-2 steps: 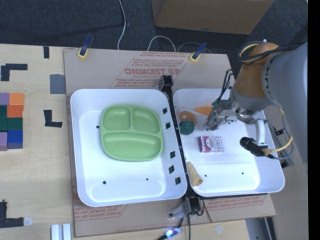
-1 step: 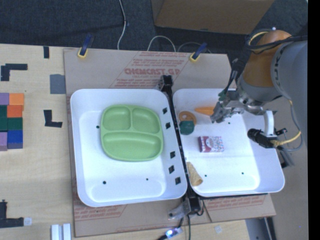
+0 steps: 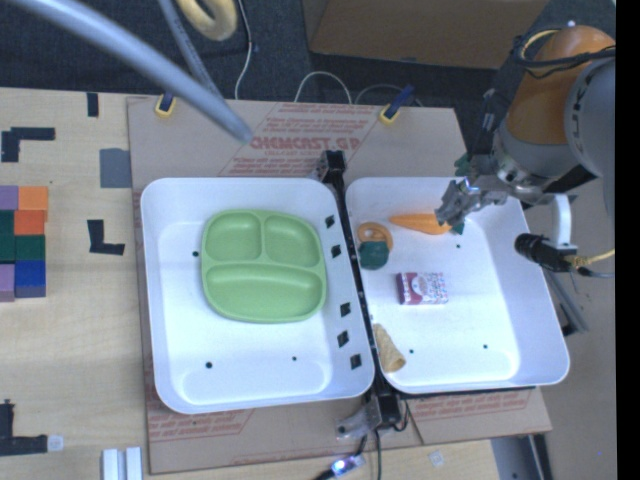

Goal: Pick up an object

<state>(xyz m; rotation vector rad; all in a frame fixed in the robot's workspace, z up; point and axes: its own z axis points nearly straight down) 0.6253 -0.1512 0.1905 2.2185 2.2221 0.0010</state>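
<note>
My gripper (image 3: 455,206) hangs over the upper part of the right bin (image 3: 500,363), right at the thick end of an orange carrot (image 3: 417,224). The carrot lies flat, pointing left, and touches or sits just under the fingertips. A small orange ring (image 3: 374,233) and a dark green round piece (image 3: 373,255) lie by the bin's left wall. A red-and-white packet (image 3: 421,288) rests in the middle. A tan cone (image 3: 387,349) lies at the lower left corner.
The left bin (image 3: 170,368) holds a green divided plate (image 3: 265,266). A black divider (image 3: 341,258) runs between the bins. Coloured blocks (image 3: 24,243) sit at the far left of the bench. A grey pole (image 3: 130,43) crosses the upper left.
</note>
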